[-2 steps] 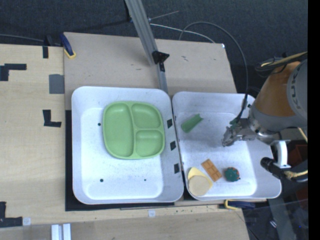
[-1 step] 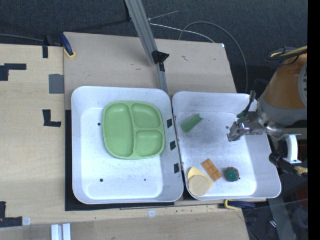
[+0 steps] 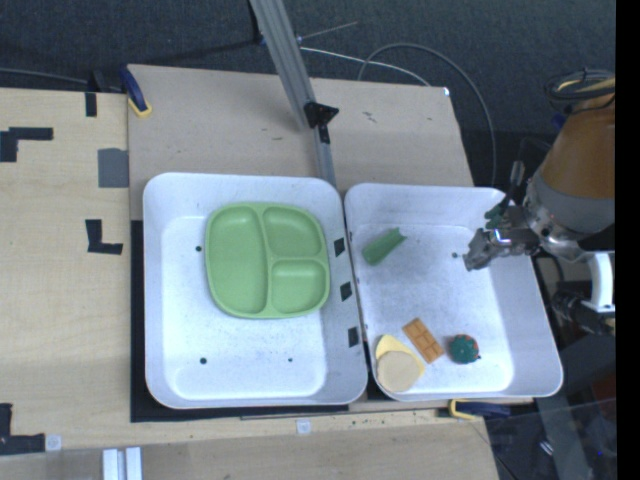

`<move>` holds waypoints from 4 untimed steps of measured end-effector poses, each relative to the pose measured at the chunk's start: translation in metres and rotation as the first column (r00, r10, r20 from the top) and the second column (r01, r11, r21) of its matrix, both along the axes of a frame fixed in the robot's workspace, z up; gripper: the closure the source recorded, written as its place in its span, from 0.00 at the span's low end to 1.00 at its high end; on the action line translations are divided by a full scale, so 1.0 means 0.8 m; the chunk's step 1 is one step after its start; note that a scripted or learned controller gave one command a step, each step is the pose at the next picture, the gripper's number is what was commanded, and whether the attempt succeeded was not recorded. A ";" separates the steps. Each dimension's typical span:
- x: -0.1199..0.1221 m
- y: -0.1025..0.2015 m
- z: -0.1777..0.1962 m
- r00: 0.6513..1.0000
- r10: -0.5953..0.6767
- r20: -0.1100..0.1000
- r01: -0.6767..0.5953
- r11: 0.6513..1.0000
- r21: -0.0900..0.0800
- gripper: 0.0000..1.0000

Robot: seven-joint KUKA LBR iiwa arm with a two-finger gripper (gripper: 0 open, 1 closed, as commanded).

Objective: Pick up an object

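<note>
Nearest us, at the front edge of the right bin (image 3: 520,268), lie three small things: a pale disc (image 3: 399,369) in the corner, an orange wafer (image 3: 423,339) touching it, and a green-and-red ball (image 3: 462,348) just beside that. Further back lies a green block (image 3: 382,246), well apart from them and our likeliest target. Its long axis runs at a slant, low end toward the divider, high end toward the bin's back right. To grasp it well, we judge we should turn the wrist so the fingers close across that axis, then come straight down. The gripper (image 3: 482,252) hangs over the bin's right side, near the wall, holding nothing; how far open it is we cannot tell. The left bin (image 3: 170,298) carries a green tray (image 3: 267,259).
</note>
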State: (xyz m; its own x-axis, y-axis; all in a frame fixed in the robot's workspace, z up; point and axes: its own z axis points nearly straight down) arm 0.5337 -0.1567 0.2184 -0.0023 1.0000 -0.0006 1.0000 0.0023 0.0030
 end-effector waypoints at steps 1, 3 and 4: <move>0.011 0.004 0.058 1.000 0.000 0.001 0.000 1.000 -0.001 1.00; -0.006 0.143 0.018 1.000 0.004 -0.007 -0.004 1.000 0.002 1.00; -0.008 0.211 0.003 1.000 0.005 -0.007 -0.005 1.000 0.002 1.00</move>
